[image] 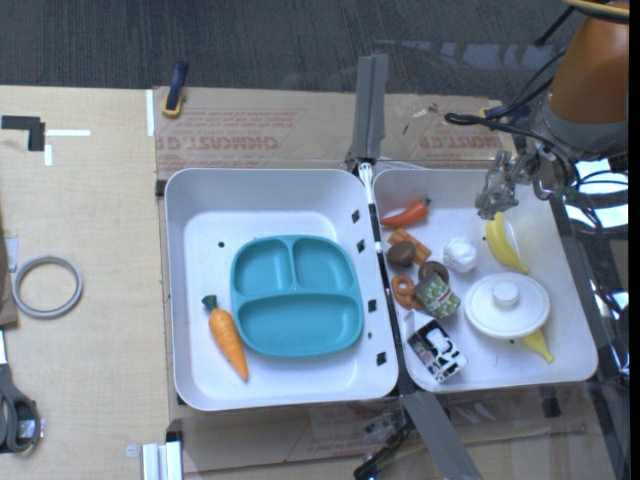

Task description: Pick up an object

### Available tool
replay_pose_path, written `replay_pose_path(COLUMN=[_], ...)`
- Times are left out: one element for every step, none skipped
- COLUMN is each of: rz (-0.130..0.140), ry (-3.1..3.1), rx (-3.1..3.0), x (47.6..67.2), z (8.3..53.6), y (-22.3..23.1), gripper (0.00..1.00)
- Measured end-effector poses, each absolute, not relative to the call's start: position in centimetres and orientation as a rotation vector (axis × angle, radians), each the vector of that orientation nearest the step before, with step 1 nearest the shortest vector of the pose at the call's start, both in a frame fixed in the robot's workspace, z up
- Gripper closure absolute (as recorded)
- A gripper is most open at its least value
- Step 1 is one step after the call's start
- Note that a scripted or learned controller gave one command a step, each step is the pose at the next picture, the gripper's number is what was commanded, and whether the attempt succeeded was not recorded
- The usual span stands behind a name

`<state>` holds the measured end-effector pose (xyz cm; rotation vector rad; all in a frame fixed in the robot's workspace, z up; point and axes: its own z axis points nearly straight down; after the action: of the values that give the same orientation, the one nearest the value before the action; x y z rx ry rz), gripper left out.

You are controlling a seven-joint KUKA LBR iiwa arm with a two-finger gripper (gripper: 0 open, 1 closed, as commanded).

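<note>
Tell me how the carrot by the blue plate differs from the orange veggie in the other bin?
The carrot lies in the left bin, beside the teal plate; the chili-like piece lies in the right bin, near its top-left corner. The carrot looks fatter and yellower-orange; the other is slimmer and redder. Both have green stem ends.

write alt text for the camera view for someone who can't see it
A grey robot arm's gripper hangs over the right white bin, just above a banana, beside a white lidded bowl, a red pepper and other small items. The left white bin holds a teal divided plate with a toy carrot beside it.
</note>
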<state>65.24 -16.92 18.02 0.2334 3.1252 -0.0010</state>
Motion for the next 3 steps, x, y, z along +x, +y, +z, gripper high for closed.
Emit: replay_pose_path(rz=[-0.005,-0.004,-0.001], ry=[3.114,3.064,3.111], rx=[0.156,-0.661,-0.382], x=[61.8,59.0,61.1], z=[12.5,12.0,21.2], y=[-15.3,-21.6,-22.2], gripper=[1.00,1.00,1.00])
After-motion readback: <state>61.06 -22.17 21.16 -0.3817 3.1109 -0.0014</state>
